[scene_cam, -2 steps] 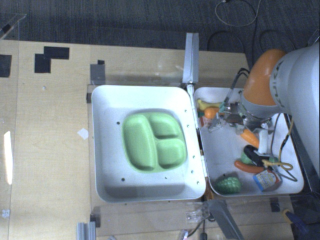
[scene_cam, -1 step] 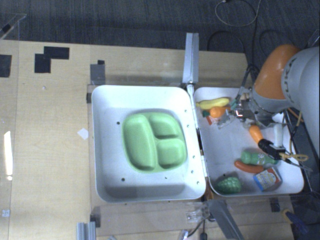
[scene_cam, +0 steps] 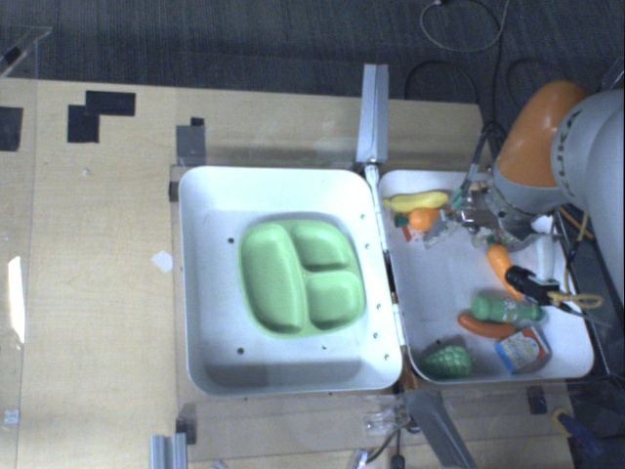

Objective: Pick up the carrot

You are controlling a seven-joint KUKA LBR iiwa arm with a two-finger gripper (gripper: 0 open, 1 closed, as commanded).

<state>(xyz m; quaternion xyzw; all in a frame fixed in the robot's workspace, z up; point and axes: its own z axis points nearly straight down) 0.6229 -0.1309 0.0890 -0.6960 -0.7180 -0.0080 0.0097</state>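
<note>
Viewing the right white bin (scene_cam: pixel 439 291), I find the orange tapered carrot (scene_cam: pixel 499 261) lying near its right wall, apart from the hand (scene_cam: pixel 441 227). I cannot tell whether the hand is released or clenched.

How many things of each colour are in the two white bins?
Green: 3 (divided plate, bottle-like toy, dark bumpy lump)
Orange: 3 (carrot, small round piece, long reddish piece)
Yellow: 1 (banana)
Blue: 1 (small box)
Total: 8

A green divided plate (scene_cam: pixel 298 277) lies in the left bin (scene_cam: pixel 207 262), a banana (scene_cam: pixel 415 201), green bottle (scene_cam: pixel 508 310) and blue packet (scene_cam: pixel 520 350) in the right bin (scene_cam: pixel 439 281).
</note>
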